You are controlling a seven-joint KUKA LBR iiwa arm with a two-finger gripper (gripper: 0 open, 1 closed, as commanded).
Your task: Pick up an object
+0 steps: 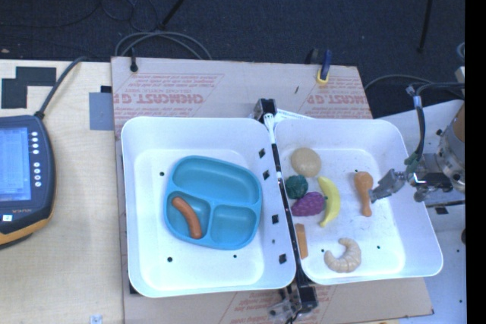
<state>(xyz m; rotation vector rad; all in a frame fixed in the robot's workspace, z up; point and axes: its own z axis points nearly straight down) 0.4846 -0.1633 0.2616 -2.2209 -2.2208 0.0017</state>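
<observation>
Over the right bin (414, 258), near its right wall, the gripper (391, 184) is hanging low, and its fingers are looking spread apart with nothing between them. Just beside its tip, to the left, the drumstick (364, 192) is lying on the bin floor, and I judge this is the object it is going for. Further left, the banana (329, 201), grapes (307, 202), a green piece (296, 185) and a beige round one (306, 161) are sitting close together. The shrimp (343, 255) is lying apart, near the front. In the left bin (140, 254) a blue tray (216, 201) is holding a sausage (187, 215).

The risk I am seeing: the drumstick is narrow and rounded, so a closing finger could be pushing it sideways toward the banana instead of catching it. If the fingers are coming down off centre, they could be closing on air.
</observation>
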